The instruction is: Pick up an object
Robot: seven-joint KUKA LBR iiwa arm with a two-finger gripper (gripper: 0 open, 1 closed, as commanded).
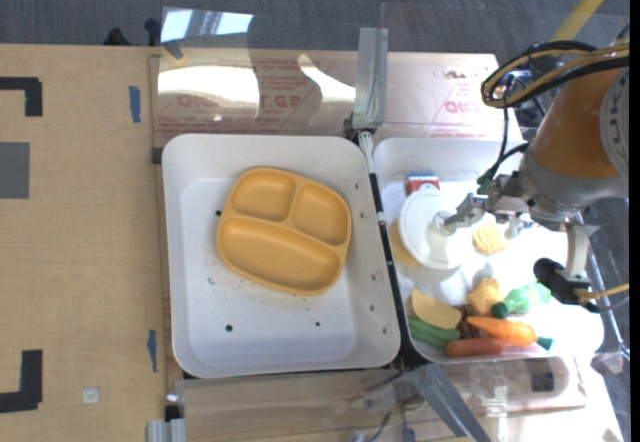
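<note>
Here the tool (468,215) sits in the right part of the frame, low over the right bin (590,330), at the end of the grey arm (580,130) with its orange band that comes in from the right edge. Whether it is released or clenched I cannot tell; the metal parts blur against the white below.

Just beneath and left of the tool lies a white round plate (425,230). Touching the plate's upper edge is a small red and white carton (421,184). Just right of the tool lies a pale yellow ridged piece (489,239).

Further down in the right bin, toward the lower right of the frame, toy foods crowd together: a yellow wedge (433,309), a small yellow figure (485,295), a green leafy piece (518,301), an orange carrot (500,330), a green pod (430,333) and a reddish sausage (480,349) along the bin's near wall. They touch or overlap one another.

The left bin (190,260) fills the middle of the frame, just beside the right one. In it lies a yellow divided plate (285,228) with three compartments, slightly tilted in the frame.

Both bins rest on the brown tabletop (70,230), which stretches to the left edge with black marks and bits of blue tape.
</note>
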